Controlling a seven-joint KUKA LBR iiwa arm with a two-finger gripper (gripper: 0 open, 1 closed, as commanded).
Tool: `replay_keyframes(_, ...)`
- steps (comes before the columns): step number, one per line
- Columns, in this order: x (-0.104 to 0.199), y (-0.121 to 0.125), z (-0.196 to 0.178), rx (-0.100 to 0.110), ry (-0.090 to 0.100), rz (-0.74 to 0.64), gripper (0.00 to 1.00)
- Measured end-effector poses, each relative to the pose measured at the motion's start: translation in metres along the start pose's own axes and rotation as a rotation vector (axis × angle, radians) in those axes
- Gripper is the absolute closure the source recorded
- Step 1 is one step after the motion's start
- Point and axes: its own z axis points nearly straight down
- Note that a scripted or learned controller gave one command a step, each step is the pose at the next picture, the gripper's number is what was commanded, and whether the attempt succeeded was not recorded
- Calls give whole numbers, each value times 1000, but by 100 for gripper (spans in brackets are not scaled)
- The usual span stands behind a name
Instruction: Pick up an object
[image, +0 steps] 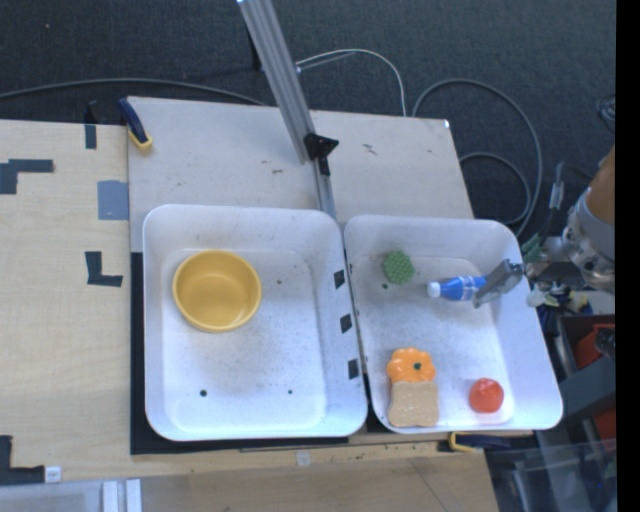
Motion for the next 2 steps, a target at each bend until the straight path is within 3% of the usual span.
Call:
replay_keyframes(1, 0, 0, 0, 0, 0, 0, 0)
replay_keyframes(2, 2, -2, 64, 7, 2, 1, 0)
